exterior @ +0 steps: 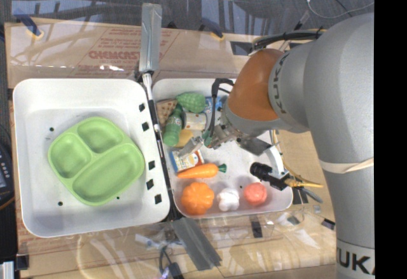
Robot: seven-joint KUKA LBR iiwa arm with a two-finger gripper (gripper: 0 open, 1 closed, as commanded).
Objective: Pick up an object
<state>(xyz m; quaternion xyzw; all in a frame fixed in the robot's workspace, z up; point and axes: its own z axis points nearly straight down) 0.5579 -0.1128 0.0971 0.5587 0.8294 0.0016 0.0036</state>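
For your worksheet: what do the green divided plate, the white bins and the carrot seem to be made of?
Green divided plate: likely moulded plastic, matte, uniform colour with rounded compartments.
White bins: probably thin plastic, smooth with a soft sheen.
Carrot: apparently a plastic toy, evenly orange and slightly glossy, though real cannot be excluded.

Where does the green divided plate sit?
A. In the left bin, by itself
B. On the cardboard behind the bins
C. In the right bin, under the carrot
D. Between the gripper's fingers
A: the green divided plate lies flat in the left bin, while the carrot and the other items lie in the right bin.
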